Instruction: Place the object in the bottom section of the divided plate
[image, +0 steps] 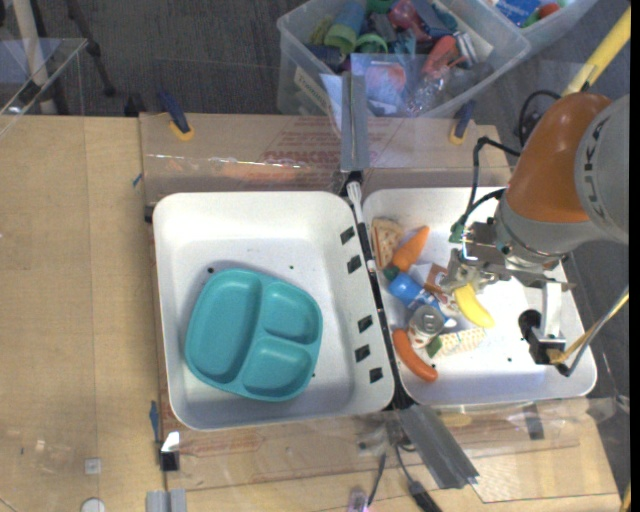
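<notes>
The teal three-section plastic plate (222, 325) lies bare in its white bin, ready to receive. Well to its right, among heaped toy food, the arm's gripper (463, 272) hangs just above a yellow plastic banana (476, 308), probably the intended pick. Whether the gripper is spread or closed, I cannot tell.

Reaching in from the right edge of the camera view: grey arm (612, 150) with its orange band (560, 160) bulging above the wrist. Wrist bent downward, metal gripper (462, 278) hanging low beneath it, pointed toward the lower left. Cables looping beside the wrist. Fingers too small and cluttered to read.
</notes>
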